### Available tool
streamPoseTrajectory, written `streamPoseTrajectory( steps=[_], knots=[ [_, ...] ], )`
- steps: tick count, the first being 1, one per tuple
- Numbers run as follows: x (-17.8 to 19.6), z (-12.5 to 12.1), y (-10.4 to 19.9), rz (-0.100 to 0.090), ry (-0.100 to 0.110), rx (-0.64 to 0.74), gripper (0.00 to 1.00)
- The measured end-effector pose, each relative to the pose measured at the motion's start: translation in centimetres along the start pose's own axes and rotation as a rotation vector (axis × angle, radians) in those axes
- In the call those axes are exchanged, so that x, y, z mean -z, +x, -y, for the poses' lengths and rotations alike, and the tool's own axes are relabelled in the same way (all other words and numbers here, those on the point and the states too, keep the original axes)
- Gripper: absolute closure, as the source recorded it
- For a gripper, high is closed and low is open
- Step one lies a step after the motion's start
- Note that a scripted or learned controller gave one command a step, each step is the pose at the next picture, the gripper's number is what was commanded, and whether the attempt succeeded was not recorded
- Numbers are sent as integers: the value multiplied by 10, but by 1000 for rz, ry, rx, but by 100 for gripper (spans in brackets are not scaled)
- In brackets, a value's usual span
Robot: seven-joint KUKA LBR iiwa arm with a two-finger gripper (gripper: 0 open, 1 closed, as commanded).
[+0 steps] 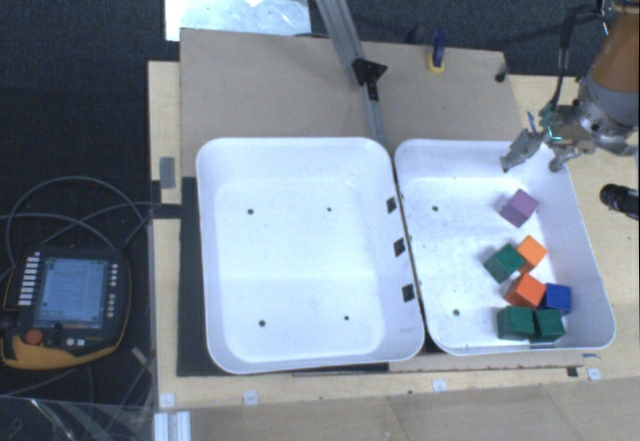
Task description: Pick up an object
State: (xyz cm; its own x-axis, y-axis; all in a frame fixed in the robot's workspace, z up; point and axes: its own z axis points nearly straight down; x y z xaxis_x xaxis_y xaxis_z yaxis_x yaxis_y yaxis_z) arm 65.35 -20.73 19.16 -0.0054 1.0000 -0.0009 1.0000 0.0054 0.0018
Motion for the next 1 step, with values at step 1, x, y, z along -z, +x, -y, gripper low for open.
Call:
streamPoseTrajectory(
  steps=[1],
  knots=[
    [0,0,0,1,0,0,0]
  ],
)
